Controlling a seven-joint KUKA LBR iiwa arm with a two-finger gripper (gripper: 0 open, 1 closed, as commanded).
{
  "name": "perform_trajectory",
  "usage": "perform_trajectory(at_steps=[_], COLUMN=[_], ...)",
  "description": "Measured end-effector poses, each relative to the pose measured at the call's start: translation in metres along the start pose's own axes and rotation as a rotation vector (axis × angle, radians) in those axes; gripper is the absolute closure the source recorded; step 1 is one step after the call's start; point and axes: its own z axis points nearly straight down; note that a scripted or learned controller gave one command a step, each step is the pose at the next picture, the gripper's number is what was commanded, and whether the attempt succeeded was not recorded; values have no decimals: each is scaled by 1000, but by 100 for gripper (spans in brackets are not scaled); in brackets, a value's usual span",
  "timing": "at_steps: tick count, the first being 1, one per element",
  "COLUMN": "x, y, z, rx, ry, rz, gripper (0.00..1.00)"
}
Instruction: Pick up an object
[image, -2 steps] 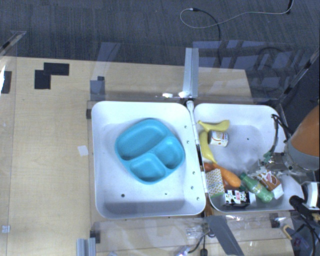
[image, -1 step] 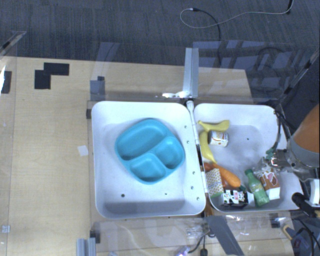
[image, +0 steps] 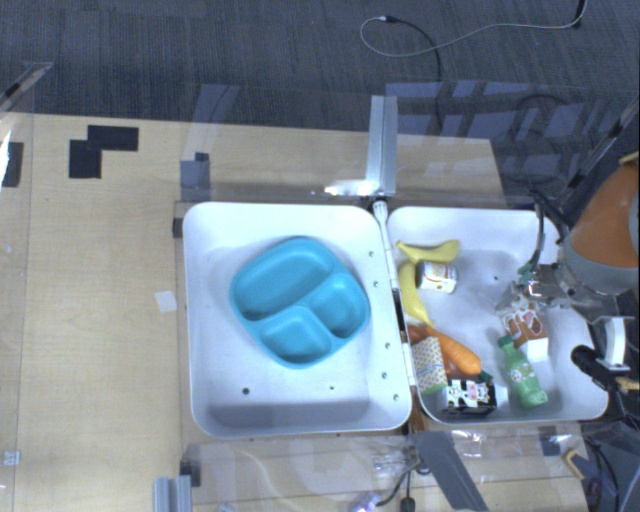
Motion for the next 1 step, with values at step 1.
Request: perform_trajectory(at_steps=[1], x=[69], y=[-34], z=[-104], rx=[15], ry=[8], rz=[-115], gripper=[100])
